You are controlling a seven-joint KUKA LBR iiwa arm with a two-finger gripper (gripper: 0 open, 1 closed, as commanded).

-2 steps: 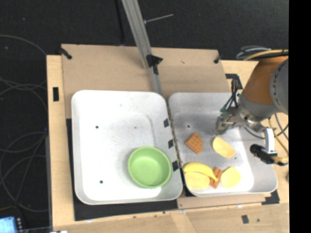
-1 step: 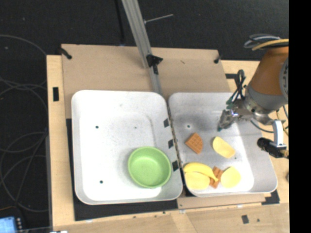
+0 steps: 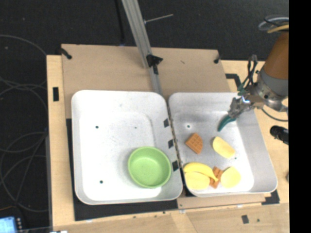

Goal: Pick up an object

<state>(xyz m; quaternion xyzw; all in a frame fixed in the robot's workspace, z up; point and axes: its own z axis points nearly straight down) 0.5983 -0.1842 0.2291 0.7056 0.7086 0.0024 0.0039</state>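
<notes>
In the camera view, two white bins sit side by side on the bench. The right bin (image 3: pixel 252 130) serves as the landmark. The arm (image 3: pixel 274 74) reaches in from the right edge of that bin, its orange band above the grey wrist. The gripper (image 3: pixel 237 107) hangs over the bin's upper right part. Something slim and teal (image 3: pixel 224 123) slants down and to the left from the fingertips; whether it is a held thing or part of the fingers cannot be told at this size.

Toward the middle of the right bin lies an orange waffle-like square (image 3: pixel 194 143). Just right of it rests a pale yellow piece (image 3: pixel 224 147), below the gripper and apart from it. Along the bin's near edge a yellow banana-like shape (image 3: pixel 197 174) touches a small orange piece (image 3: pixel 215 175), with another yellow lump (image 3: pixel 231 177) beside that.

Left of the right bin, the left bin (image 3: pixel 102 115) holds a green bowl (image 3: pixel 149 166) near its lower right corner, upright.
</notes>
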